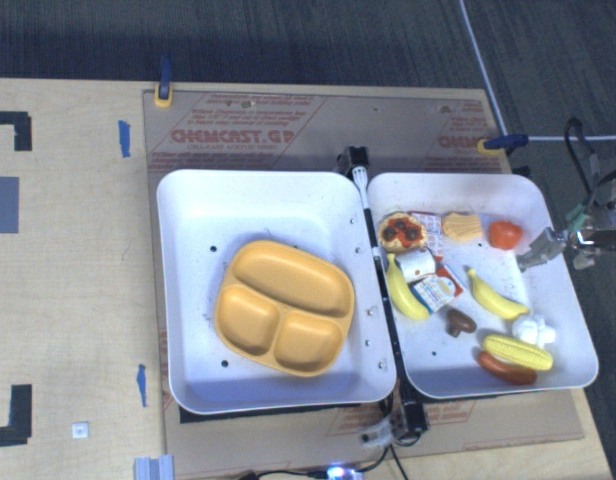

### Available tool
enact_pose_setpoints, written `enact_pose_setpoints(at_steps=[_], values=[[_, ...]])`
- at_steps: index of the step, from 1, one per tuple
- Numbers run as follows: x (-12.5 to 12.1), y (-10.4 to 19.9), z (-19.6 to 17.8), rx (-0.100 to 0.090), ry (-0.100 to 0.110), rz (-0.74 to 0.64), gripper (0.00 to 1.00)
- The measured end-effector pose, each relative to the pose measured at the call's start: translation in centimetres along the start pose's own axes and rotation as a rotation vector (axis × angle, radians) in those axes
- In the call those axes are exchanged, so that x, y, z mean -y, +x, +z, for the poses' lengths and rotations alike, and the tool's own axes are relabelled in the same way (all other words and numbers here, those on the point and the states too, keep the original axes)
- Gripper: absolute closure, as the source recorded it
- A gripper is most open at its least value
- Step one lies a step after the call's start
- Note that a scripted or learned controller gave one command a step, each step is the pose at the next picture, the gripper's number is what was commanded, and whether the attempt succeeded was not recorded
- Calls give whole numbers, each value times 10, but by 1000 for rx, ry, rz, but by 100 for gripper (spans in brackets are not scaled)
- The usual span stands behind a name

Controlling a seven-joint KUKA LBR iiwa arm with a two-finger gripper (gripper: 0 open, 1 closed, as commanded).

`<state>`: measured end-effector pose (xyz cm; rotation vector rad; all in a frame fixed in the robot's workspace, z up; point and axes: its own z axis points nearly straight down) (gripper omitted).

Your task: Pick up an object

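Most open floor lies around the tomato [505, 234]; hand [560, 245] at right rim, grip unclear.

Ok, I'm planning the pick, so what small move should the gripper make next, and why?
Probably shift left over the right bin: the gripper sits at its right rim, beside the tomato, not above any food; the banana lies nearby.

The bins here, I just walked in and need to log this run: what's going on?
Two white bins sit side by side. The left bin holds a yellow divided tray. The right bin holds toy food: two bananas, a tomato, a small pizza, corn and more. The arm's pincer sits at the right bin's right edge, near the tomato, with nothing visibly held. No pick yet.
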<state>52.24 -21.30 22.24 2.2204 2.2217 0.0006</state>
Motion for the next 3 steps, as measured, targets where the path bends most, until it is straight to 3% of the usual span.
enact_pose_setpoints(at_steps=[1, 2, 3], values=[[-9, 35, 125, 3, -8, 0, 0], [-9, 35, 116, 4, -8, 1, 100], [-1, 85, 42, 0, -3, -3, 100]])
